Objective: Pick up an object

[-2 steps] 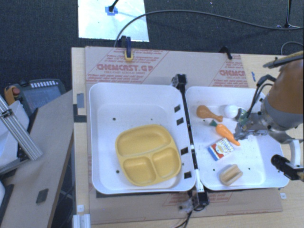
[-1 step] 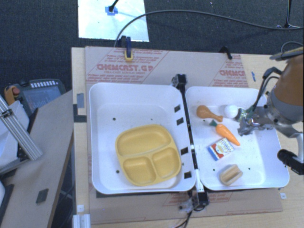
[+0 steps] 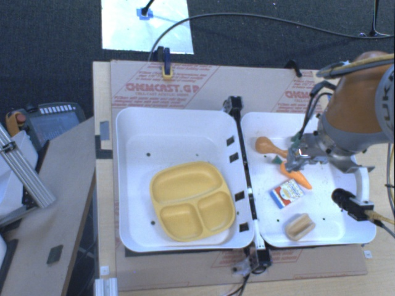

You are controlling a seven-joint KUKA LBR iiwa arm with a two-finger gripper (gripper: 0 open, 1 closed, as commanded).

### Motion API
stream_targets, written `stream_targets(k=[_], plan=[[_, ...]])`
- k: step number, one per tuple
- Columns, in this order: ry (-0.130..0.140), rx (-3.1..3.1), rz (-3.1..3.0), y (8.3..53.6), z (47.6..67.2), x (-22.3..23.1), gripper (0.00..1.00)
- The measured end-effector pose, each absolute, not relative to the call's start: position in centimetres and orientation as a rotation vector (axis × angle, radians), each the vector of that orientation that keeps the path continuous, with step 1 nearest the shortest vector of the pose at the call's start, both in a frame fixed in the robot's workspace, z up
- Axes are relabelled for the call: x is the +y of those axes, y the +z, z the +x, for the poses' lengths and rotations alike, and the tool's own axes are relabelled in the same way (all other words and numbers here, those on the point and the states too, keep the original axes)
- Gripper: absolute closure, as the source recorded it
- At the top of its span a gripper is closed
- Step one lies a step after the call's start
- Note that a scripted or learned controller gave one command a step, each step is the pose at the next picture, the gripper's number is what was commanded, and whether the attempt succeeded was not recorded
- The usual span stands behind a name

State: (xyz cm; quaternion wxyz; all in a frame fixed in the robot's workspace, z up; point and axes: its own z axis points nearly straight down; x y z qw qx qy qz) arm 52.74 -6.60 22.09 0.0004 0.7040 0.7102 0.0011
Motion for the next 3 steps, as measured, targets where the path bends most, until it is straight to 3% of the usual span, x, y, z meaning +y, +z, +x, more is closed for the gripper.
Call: stream_targets(k=[3], plan=[[0.005, 2.233, 2.21, 20.9, 58.4, 9.8, 1.0]])
